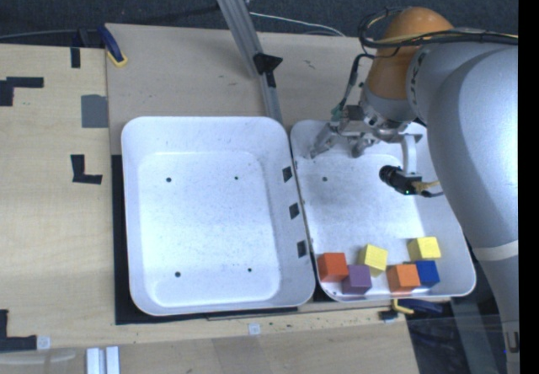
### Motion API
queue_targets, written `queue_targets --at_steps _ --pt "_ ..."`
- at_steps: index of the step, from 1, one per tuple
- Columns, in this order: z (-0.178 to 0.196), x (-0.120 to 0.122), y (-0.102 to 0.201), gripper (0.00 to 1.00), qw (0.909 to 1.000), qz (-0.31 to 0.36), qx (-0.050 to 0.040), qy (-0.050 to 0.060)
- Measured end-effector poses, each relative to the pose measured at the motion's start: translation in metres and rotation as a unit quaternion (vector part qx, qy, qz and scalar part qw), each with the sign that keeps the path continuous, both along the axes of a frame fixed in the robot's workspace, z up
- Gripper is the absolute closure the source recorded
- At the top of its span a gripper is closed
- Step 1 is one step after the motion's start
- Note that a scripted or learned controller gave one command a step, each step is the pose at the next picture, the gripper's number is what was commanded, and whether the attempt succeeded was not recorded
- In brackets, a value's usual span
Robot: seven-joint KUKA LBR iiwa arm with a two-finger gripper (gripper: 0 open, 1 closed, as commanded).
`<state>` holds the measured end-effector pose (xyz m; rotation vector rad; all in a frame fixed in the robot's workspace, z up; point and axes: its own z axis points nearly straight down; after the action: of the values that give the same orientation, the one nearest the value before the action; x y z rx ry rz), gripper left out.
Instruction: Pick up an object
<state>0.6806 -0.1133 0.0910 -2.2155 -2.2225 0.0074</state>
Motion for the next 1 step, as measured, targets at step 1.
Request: queue_targets --at_steps 1 --pt "0.0105 -0.0001 -0.0014 1.00 1.0000 0.000 -0.0007 0.000"
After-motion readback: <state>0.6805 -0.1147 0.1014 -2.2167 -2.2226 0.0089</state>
